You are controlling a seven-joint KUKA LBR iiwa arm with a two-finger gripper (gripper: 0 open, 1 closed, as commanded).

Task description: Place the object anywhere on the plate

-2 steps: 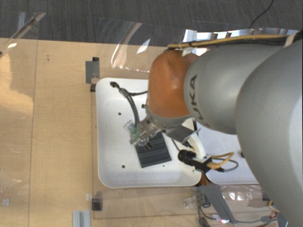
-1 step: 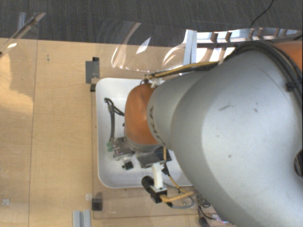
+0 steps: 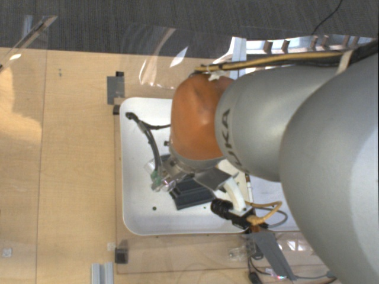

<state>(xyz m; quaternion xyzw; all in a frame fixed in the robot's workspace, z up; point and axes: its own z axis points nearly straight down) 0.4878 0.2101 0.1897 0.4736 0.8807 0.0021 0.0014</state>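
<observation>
Currently the big grey KUKA arm with the orange band (image 3: 284, 129) is slung low over the left shallow white plastic bin (image 3: 139, 212), wrist pitched down toward the bin floor, so I read this as a pick or place attempt inside that bin. The gripper (image 3: 169, 181) sits at the end of the wrist, just right of a small greenish-white object (image 3: 156, 179) lying on the bin floor. They look to be touching or nearly so, too blurred to call. I can't tell if the tool is spread or pressed together, and I see nothing clearly pinched, so I'm not claiming a grasp. A dark rectangular block (image 3: 190, 193) sits just below the wrist; it looks like gripper housing, not cargo. The thin black cable (image 3: 148, 136) loops off the wrist across the bin's upper left, slack, presumably to allow wrist rotation. I can't locate the plate; my guess is it's under the arm's bulk on the right. The light wooden bench (image 3: 59, 158) lies to the left. Judgement: placement isn't confirmed.
</observation>
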